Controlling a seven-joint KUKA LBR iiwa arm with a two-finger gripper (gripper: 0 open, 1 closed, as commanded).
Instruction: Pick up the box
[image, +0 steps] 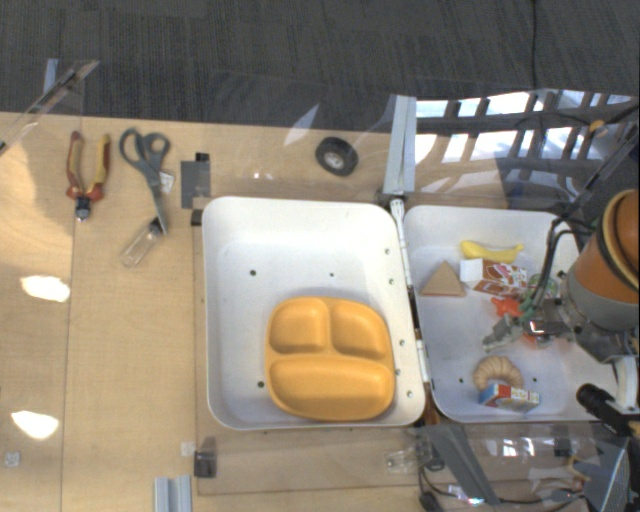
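Note:
In the right bin (445, 385), a small red, white and blue box (509, 397) lies flat near the front wall, just below a croissant (497, 371). A second red and white packet (497, 277) lies further back, by a banana (491, 249). The arm (606, 265) reaches in from the right, and my gripper (519, 324) hangs low over the middle of that bin. It is above the croissant and behind the small box, apart from it. Small red and green items lie under the gripper and are partly hidden.
A brown wedge (443, 281) and a white block (471, 270) lie at the back left of the right bin. The left bin (240, 250) holds a yellow divided tray (330, 356). Pliers (84, 172), scissors (150, 165) and a tape roll (337, 155) lie on the bench behind.

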